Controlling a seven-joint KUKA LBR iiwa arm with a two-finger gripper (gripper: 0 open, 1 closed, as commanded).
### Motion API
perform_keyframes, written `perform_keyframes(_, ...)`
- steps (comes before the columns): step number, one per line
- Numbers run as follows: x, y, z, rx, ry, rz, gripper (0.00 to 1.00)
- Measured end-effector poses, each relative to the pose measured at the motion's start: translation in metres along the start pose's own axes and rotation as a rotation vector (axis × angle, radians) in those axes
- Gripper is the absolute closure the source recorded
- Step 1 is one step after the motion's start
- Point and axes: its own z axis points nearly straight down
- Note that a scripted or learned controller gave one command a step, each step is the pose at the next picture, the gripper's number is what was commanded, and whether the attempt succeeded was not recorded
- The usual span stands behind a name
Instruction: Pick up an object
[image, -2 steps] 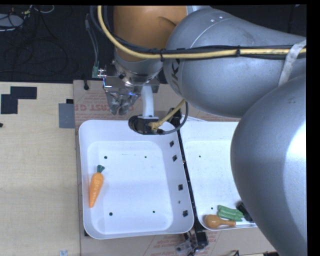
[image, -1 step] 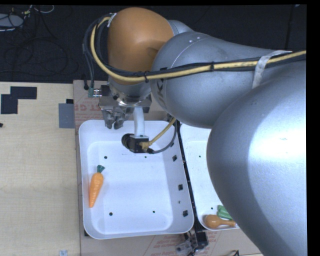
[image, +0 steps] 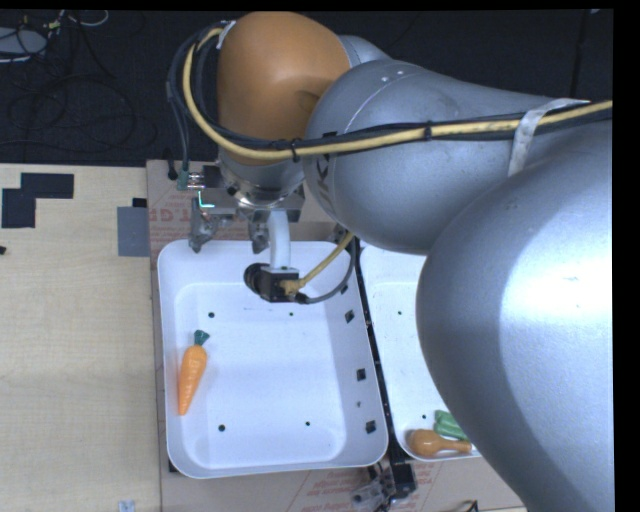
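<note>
carrot lies by the left wall of the left bin | gripper over the far rim, well apart, fingers spread, nothing held | advice: straddle its thick middle crosswise, mind the wall

The bench is viewed from one camera fixed above it, tilted down at a slant. The left bin is taken in whole at close range; the right bin is largely covered by the arm, nearest the lens.
</note>
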Motion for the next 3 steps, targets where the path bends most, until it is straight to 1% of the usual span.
perform_keyframes(1,0.000,0.001,0.163,-0.001,0.001,0.002,0.00)
perform_keyframes(2,0.000,0.003,0.032,-0.014,0.005,0.001,0.00)
perform_keyframes(3,-0.038,-0.002,0.180,0.007,-0.003,0.002,0.00)
